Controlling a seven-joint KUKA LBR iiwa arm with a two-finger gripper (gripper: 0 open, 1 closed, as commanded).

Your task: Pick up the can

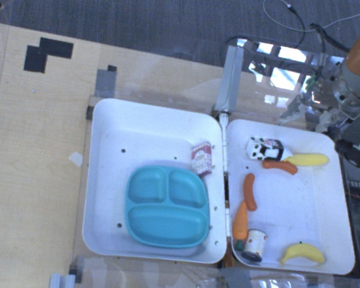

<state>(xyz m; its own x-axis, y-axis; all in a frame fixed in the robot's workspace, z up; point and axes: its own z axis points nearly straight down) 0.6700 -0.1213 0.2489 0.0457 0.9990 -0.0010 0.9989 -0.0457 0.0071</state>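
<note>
A small can with a pale label lies at the front edge of the right bin, just right of the carrot's tip. A red and white crumpled can or packet rests in the left bin against the wall shared with the right bin. My gripper hangs beyond the back rim of the right bin, above the metal frame and far from both items. Nothing is seen in its grasp.
A blue divided plate lies in the left bin. In the right bin are a cow toy, two bananas, two sausages and a carrot. A metal post stands behind the bins.
</note>
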